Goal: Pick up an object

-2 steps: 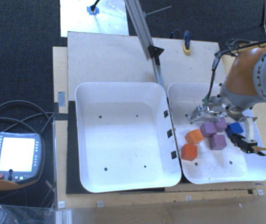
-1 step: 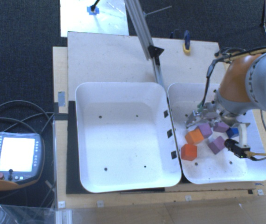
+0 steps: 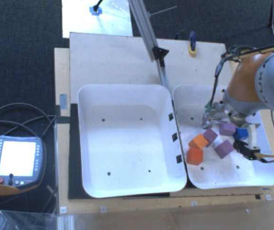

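While reaching from right, arm (image 3: 264, 80) bends down, tool (image 3: 212, 118) over right bin (image 3: 232, 178).

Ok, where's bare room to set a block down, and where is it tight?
The left bin offers bare floor from wall to wall. In the right bin, the strip along the near rim is free. Crowded: the middle, where orange blocks, purple blocks and the gripper cluster.

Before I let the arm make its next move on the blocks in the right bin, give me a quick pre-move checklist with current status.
1. Blocks available in the right bin: ok; orange block, red block, purple blocks, blue block.
2. Gripper over the right bin: ok, above the cluster's upper left edge.
3. Finger state: cannot tell.
4. Block held: cannot tell; none seen between fingers.
5. Blocks spaced for a clean grasp: not ok; orange and red blocks touch, purple ones crowd close.
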Available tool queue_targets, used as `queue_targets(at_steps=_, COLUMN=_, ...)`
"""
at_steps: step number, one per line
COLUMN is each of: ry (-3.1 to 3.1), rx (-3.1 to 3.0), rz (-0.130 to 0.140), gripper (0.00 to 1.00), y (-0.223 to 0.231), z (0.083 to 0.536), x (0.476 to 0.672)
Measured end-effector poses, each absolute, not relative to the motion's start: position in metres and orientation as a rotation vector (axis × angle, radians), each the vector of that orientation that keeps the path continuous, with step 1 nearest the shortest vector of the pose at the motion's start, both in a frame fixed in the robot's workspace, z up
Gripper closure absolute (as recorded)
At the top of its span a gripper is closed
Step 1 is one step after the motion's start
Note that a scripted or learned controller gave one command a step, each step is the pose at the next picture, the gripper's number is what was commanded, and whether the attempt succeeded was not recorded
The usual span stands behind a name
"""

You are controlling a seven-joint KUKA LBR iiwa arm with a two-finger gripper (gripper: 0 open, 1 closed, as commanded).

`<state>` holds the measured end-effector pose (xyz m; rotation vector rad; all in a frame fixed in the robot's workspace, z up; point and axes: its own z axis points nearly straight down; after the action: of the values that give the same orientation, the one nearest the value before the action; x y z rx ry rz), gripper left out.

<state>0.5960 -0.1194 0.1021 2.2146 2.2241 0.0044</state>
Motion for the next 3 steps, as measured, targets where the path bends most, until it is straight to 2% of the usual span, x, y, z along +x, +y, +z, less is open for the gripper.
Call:
queue_targets(at_steps=2, ry=2.222, rx=2.212, rz=0.007, gripper=1.00, y=-0.123, z=0.221, x=0.601)
queue_targets(at_steps=3, ry=2.232, rx=2.209, rz=0.006, gripper=1.00, y=-0.073, z=0.220, x=0.617)
